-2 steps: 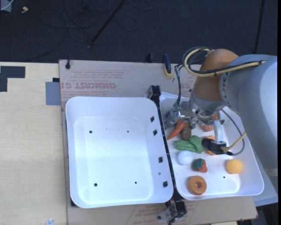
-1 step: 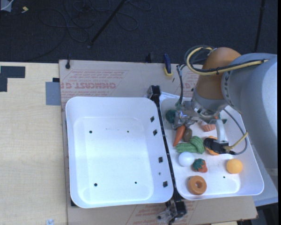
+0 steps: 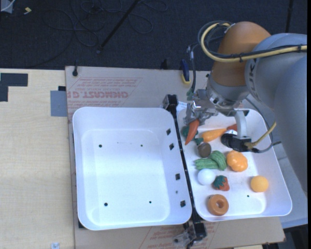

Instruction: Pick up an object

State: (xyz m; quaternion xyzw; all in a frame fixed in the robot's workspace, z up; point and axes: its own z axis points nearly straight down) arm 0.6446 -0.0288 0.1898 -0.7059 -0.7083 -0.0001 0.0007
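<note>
Carrot (image 3: 192, 132) hangs at a slant under the jaws (image 3: 196, 117) near the back left corner of the right bin (image 3: 280, 201), its top tucked up at the fingers and its tip pointing down toward the divider between the bins. The jaws appear closed on it, though the wrist hides much of the contact. The step in hand looks like the lift after a grasp; the next move calls for a straight rise with the grip kept firm. Other toy food lies just beside it: a yellow-orange piece (image 3: 214, 135), a brown ball (image 3: 204, 149), a green pod (image 3: 211, 163). The left bin (image 3: 93, 118) lies alongside.
</note>
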